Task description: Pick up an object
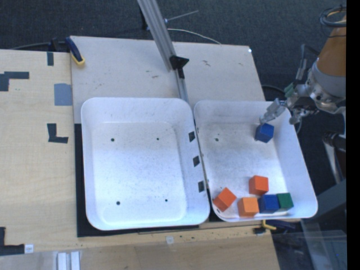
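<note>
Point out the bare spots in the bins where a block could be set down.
The left bin floor is bare wall to wall. In the right bin, the middle between the blue block and the front cluster is free. The front right corner is crowded.

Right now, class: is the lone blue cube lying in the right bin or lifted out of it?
Cannot tell for sure. The blue cube appears over the right bin, just below the claw; contact is unclear.

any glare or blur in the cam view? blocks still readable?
Camera view: lighting is even and soft, with faint shadows under the blocks; the right bin shows no blown-out glare; the gripper looks slightly smeared; the upper blue block and the orange blocks near the front edge read clearly by colour.
</note>
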Action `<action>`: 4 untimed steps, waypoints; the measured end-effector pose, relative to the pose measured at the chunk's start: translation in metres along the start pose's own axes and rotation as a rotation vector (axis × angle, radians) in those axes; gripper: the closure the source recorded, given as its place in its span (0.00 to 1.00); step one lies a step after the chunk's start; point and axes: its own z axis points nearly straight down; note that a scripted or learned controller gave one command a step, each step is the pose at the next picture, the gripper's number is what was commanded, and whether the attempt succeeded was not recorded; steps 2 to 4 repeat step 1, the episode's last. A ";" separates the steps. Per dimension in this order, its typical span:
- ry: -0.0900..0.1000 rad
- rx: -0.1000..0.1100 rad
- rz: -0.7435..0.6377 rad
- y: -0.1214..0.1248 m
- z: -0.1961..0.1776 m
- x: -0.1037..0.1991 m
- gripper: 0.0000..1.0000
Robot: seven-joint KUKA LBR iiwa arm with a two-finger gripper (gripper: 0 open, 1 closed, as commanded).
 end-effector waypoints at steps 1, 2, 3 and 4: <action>0.004 0.010 0.004 -0.085 0.140 -0.018 0.00; 0.004 0.010 0.004 -0.085 0.140 -0.018 0.00; 0.004 0.010 0.004 -0.085 0.140 -0.018 0.00; 0.004 0.010 0.004 -0.085 0.140 -0.018 0.00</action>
